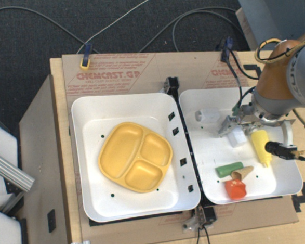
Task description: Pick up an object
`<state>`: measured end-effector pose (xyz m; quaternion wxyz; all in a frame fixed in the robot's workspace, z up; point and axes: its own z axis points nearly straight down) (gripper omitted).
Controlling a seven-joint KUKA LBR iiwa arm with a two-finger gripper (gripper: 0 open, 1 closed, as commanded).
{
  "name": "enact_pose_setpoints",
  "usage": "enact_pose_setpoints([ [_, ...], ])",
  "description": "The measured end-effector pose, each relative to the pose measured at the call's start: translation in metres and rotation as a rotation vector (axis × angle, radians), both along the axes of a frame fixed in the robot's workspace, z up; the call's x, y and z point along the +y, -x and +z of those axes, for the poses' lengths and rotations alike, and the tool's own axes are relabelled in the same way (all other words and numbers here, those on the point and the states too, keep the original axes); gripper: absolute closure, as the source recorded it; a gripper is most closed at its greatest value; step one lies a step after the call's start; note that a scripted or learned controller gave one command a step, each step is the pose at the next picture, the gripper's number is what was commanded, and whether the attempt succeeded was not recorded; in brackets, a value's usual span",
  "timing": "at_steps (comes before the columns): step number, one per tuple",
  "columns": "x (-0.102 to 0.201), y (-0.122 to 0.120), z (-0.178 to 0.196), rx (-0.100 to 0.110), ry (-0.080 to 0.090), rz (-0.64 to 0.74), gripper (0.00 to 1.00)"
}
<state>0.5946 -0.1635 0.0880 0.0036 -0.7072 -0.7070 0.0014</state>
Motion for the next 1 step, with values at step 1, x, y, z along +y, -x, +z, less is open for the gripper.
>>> enact_pose_setpoints([
  [1, 0.0004, -0.0001, -0.003, -0.004, 0.001, 0.0, 0.0],
])
